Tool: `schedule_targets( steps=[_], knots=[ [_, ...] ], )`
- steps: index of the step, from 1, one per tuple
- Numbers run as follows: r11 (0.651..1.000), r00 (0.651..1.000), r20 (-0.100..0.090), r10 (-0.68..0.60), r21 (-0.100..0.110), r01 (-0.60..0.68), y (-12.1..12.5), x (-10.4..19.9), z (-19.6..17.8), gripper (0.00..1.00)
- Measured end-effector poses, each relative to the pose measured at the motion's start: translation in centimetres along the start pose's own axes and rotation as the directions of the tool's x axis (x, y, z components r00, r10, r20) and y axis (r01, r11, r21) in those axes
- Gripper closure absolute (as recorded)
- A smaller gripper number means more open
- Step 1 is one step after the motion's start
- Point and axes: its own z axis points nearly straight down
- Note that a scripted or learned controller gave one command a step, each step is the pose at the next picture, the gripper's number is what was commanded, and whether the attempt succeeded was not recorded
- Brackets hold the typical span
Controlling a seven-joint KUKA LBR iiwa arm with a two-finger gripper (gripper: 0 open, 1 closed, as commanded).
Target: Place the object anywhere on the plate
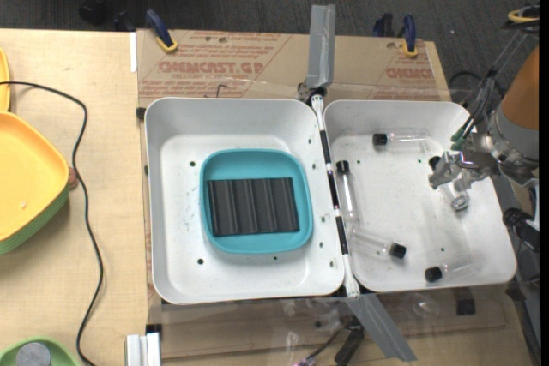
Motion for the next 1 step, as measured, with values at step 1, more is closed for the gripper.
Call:
schedule_targets(
  steps=[1],
  knots=[
    [1.000,1.000,0.000,0.000,0.000,0.000,0.00,-0.01,-0.01,0.00]
  ],
)
